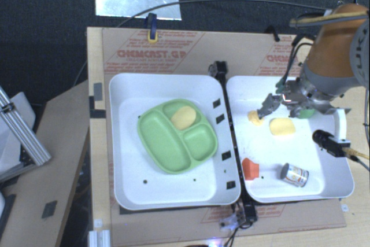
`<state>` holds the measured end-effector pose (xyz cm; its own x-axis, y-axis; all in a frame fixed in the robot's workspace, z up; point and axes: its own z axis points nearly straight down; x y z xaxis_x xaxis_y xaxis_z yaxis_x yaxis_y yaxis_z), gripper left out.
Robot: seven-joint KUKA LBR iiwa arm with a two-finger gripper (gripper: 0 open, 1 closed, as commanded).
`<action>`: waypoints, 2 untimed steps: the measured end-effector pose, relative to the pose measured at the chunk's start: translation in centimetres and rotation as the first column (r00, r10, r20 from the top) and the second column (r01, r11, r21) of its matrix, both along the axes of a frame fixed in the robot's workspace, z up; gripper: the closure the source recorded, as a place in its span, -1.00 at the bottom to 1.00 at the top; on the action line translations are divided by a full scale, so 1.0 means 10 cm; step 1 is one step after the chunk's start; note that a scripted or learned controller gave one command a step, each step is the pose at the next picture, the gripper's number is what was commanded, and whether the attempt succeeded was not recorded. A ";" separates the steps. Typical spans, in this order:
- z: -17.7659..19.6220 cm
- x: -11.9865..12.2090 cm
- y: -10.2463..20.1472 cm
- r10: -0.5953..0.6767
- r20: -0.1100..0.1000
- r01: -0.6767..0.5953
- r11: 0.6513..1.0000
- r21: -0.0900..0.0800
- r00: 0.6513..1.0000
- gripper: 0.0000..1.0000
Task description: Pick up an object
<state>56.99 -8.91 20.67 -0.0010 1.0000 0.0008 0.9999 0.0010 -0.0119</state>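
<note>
The right bin (pixel 324 185) holds a small yellow-orange piece (pixel 254 117), a pale yellow block (pixel 282 126), an orange-red piece (pixel 250 168) and a small silver can (pixel 294 174) lying on its side. My gripper (pixel 269 106) hangs over the upper middle of this bin, its tips just right of and above the small yellow-orange piece. Nothing shows between its fingers. The pale yellow block lies just below the gripper body. A bit of green (pixel 306 113) peeks out under the wrist.
In the left bin (pixel 130 182) sits a green divided plate (pixel 173 136) with a pale yellow food item (pixel 184 117) in its upper compartment. Black clips (pixel 219 69) run along the divider between the bins. The arm (pixel 335 55) comes in from the right.
</note>
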 end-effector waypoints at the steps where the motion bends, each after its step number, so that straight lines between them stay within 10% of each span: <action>1: 0.07 0.03 0.00 0.002 0.013 -0.002 1.000 -0.001 1.000 -1.00; 2: -0.56 0.02 -0.01 0.000 0.008 0.000 1.000 0.000 1.000 -1.00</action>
<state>57.18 -9.02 15.04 -0.0010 1.0000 0.0005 1.0000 0.0010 -0.0037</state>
